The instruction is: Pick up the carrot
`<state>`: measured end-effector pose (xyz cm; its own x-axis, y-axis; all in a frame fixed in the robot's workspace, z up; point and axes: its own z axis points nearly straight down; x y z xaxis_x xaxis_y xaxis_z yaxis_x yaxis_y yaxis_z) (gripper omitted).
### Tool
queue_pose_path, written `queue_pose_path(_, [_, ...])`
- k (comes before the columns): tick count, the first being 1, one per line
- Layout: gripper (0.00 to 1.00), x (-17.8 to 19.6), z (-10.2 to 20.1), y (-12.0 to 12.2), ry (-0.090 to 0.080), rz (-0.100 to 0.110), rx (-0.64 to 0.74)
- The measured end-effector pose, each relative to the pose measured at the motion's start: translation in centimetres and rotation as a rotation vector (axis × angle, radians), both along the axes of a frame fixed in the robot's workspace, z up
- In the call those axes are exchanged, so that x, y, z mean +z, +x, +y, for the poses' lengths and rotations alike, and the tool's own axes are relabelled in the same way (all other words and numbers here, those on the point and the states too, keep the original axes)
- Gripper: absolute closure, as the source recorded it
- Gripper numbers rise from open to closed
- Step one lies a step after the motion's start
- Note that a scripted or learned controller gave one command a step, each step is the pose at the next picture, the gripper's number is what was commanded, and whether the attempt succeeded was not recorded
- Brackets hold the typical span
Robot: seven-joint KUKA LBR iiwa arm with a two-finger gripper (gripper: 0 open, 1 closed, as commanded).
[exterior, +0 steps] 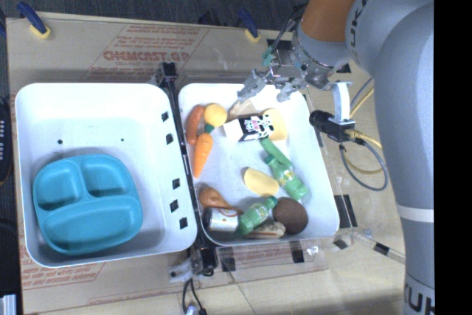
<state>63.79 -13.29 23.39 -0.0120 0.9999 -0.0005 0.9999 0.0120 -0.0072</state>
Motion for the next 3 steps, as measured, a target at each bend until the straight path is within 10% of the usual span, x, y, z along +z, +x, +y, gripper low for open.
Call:
queue_pose_path(1, [0.0,-12.5,1.7,0.6,-0.004,-0.014,0.049])
queue_pose_path(2, [1.0,-11.8,1.8,0.4,-0.004,-0.005,0.055])
queue_pose_path(3, [1.0,-3.7,11.8,1.3,0.0,-0.008,-0.017])
